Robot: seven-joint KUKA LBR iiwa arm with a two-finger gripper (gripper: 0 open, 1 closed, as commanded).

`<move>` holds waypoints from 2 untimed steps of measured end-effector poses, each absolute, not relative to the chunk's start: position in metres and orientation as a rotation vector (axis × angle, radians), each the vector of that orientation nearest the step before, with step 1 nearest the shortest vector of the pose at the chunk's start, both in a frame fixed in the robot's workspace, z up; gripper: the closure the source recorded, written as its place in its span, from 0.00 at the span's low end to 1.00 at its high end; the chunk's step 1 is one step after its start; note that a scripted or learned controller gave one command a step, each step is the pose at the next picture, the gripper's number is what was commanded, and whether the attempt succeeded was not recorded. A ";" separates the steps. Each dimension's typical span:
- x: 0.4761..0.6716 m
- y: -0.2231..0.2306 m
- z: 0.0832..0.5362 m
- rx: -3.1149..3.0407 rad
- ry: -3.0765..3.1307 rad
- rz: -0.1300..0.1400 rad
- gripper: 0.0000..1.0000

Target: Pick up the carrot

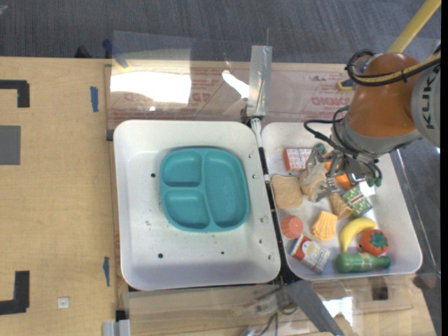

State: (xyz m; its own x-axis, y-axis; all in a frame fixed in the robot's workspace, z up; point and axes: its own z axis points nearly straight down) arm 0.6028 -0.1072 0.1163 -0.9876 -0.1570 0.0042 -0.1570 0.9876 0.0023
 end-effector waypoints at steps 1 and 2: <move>0.560 -0.103 0.207 -0.062 -3.148 0.000 1.00; 0.555 -0.070 0.211 -0.122 -3.140 -0.003 1.00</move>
